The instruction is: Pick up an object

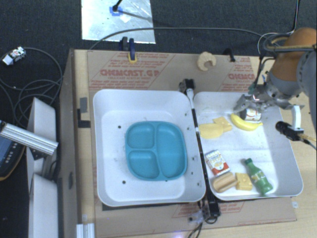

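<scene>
My gripper is low over the back of the right bin, right at the upper edge of a yellow banana. Whether it touches the banana I cannot tell. In the same bin a pale yellow flat piece lies to the left of the banana. Nearer the front are a red and white carton, a green bottle, a brown bread roll and a yellow cheese wedge.
The left bin holds a blue divided plate. A beige curled object and a blue-yellow clamp sit on the bench behind the bins. A black fitting overhangs the right bin's right side.
</scene>
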Available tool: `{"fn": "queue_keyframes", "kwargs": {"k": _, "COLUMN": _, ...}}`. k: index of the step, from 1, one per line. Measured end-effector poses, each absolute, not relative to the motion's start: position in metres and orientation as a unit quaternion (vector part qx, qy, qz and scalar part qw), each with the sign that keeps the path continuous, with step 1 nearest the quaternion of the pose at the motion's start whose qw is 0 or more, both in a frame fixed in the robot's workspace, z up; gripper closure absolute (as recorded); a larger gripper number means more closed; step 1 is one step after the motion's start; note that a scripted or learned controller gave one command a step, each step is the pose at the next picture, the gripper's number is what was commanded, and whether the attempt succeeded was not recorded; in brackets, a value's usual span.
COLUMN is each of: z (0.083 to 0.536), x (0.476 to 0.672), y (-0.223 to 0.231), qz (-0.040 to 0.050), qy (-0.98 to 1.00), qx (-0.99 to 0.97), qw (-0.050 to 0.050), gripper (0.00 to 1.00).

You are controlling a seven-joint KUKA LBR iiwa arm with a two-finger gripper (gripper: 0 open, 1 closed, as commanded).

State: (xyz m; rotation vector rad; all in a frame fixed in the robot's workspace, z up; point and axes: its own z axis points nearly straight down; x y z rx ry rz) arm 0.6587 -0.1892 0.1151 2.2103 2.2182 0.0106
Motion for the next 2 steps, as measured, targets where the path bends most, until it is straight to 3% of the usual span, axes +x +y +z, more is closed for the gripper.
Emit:
{"fn": "queue_keyframes", "kwargs": {"k": 1, "z": 0.1280, "x": 0.6604, "y": -0.1907, "qz": 0.0041, "qy": 0.709, "qx": 0.705, "qw": 0.009, "gripper": 1.00}}
{"fn": "queue_keyframes", "kwargs": {"k": 2, "z": 0.1277, "x": 0.6603, "y": -0.1906, "qz": 0.0039, "qy": 0.709, "qx": 0.705, "qw": 0.009, "gripper": 0.00}}
